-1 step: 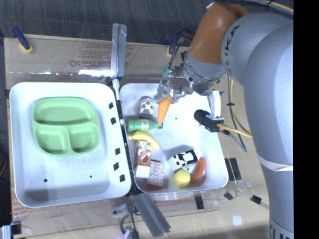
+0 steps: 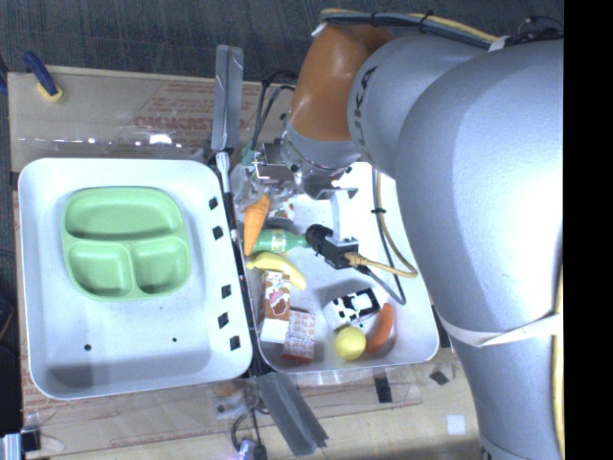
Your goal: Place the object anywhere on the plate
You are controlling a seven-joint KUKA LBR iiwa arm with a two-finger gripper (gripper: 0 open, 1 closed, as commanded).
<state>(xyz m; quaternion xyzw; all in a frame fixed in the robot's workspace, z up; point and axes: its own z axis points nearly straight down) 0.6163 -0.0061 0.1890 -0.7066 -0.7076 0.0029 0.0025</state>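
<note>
Counting: 1 plate | 1 carrot | 1 banana | 1 lemon

The plate is pale green, with one long compartment above two smaller ones; it lies flat in the upper part of the left bin; the object to be placed cannot be told apart among the carrot, banana, lemon and packets heaped in the right bin.

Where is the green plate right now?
The green plate lies in the left white bin, toward its upper part, across the divider from the carrot and banana.
</note>
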